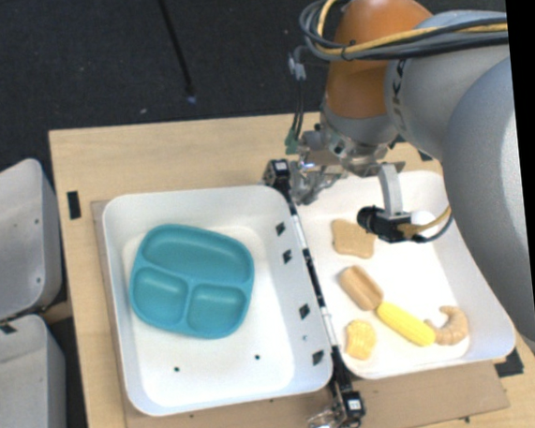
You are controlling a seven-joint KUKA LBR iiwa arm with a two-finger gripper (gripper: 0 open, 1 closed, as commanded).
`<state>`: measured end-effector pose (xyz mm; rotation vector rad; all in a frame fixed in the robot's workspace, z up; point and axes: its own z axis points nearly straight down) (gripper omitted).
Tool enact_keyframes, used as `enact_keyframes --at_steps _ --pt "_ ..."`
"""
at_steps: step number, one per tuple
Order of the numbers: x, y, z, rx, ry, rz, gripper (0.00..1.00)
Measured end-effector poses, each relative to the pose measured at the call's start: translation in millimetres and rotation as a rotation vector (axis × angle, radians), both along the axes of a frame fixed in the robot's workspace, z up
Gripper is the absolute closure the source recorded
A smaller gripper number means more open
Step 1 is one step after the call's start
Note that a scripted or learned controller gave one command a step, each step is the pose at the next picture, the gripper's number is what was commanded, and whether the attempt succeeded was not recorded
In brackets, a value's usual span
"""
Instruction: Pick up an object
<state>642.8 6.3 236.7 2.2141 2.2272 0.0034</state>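
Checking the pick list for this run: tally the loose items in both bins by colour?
Teal: 1, the divided plate in the left bin.
Tan: 3, flat piece, sausage-shaped piece, curled piece.
Yellow: 2, corn cob, lumpy piece.
Total: 6.

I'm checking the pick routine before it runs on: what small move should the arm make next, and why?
Probably lower the gripper toward the tan flat piece in the right bin. The gripper sits at that bin's upper left corner, above the food items and holding nothing visible, and that piece lies closest to it.
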Motion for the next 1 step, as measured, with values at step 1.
enact_keyframes --at_steps 1 --pt "3.2 50.2 6.9 0.0 0.001 0.001 1.0"
